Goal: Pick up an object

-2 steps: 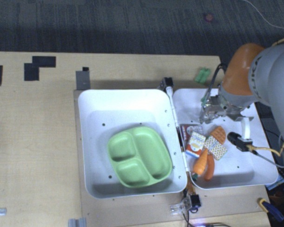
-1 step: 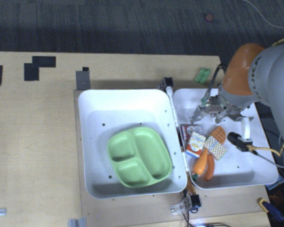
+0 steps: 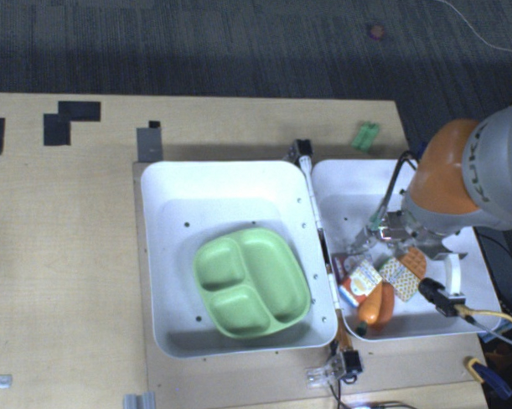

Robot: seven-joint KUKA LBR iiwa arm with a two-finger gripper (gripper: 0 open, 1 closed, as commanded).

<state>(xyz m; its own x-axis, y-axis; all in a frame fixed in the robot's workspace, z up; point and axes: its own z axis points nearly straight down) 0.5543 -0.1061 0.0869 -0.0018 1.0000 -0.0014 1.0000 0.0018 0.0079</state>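
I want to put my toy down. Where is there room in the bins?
Left bin: bare floor behind the green plate and along its left wall. Right bin: bare back corner; its front is crowded with small objects under the arm.

A small green piece lies on the bench.

Pale green divided plate in the white left bin; orange object and checkered packet lower right.
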